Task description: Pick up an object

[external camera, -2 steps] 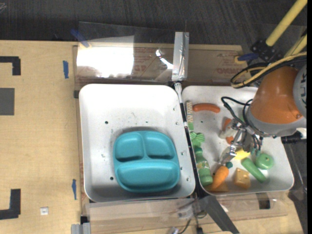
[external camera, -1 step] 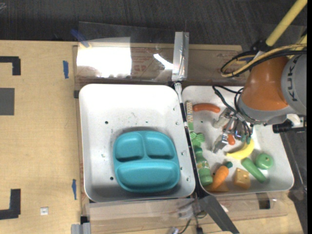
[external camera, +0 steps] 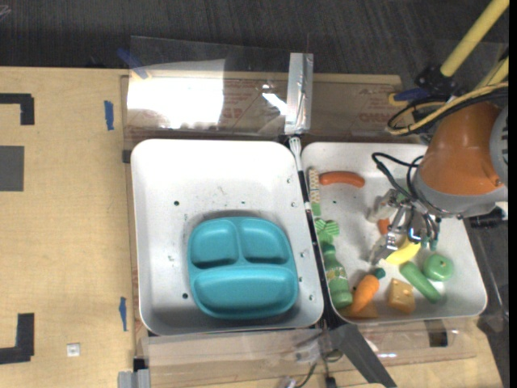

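Overhead, I have both white bins in sight: the left bin (external camera: 153,184) carries a teal divided plate (external camera: 241,267) lying flat toward its near side, three compartments showing, and the right bin (external camera: 355,158) carries the toy food. My arm (external camera: 462,156) comes in from the right, orange band over the bin's far right part, with the gripper (external camera: 396,233) down among the items near the bin's middle. I cannot tell how the gripper is set, the metal parts blur together there, and I see nothing clearly clamped. Just below the tool lies a yellow piece (external camera: 403,254), touching or nearly touching it; I cannot say which. Near the far edge rests a red-orange sausage (external camera: 342,179), lying crosswise, well apart from the tool. Along the left wall of that bin runs a row of green pieces (external camera: 329,253), from a lighter ridged one down to a darker one at the near corner. A carrot (external camera: 366,292) lies tilted at the near side, beside a tan block (external camera: 400,295). Right of these, a green pod (external camera: 420,281) lies on a slant and a round green piece (external camera: 439,266) sits just beside it near the right wall. A clear sheet (external camera: 214,95) covers the bench beyond the bins, and a brown board (external camera: 60,217) lies to their left
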You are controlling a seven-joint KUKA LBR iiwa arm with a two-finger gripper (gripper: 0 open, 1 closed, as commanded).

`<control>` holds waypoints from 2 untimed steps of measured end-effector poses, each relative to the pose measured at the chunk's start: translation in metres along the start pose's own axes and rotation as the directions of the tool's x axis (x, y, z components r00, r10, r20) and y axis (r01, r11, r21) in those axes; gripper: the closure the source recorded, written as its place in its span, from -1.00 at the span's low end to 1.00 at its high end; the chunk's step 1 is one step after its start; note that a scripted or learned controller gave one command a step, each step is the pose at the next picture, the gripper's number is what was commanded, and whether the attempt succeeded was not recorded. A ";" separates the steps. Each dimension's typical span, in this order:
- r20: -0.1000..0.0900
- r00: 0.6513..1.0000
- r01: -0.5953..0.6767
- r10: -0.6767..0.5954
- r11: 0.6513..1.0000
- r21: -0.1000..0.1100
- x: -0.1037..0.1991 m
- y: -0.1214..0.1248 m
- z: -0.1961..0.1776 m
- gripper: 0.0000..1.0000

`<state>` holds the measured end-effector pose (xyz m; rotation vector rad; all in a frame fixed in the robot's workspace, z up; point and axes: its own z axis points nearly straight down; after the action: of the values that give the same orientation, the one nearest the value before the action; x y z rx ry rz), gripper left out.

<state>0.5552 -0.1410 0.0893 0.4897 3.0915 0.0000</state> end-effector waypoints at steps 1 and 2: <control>0.000 0.998 -0.057 0.057 0.998 -0.002 -0.004 0.000 0.000 -1.00; -0.001 0.992 -0.128 0.128 0.992 0.000 0.063 -0.002 -0.001 -1.00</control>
<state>0.4946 -0.1233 0.0895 0.6875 3.0544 0.0015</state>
